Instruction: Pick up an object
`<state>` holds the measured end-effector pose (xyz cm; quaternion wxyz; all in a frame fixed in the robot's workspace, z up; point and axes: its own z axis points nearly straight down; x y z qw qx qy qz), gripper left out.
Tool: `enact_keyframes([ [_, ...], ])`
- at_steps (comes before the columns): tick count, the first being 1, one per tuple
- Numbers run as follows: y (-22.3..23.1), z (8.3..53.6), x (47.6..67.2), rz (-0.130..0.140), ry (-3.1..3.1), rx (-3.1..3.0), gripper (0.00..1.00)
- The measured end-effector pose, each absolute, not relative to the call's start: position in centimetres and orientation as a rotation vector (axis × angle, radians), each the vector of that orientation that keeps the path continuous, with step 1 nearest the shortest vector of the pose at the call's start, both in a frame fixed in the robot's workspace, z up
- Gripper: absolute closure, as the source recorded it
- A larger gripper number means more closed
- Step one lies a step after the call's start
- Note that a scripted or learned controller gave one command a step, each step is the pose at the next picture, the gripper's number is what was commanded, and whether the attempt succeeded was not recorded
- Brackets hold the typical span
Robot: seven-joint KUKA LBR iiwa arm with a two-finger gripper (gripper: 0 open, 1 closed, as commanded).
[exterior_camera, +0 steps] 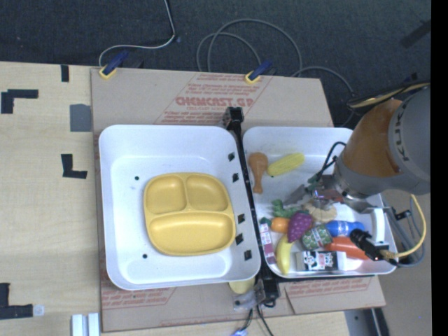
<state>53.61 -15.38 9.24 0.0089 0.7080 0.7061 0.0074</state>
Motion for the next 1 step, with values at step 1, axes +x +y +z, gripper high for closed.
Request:
enact_keyframes([
  [1,-11.89,8.99,60.43,0.013,2.218,2.206,0.0],
])
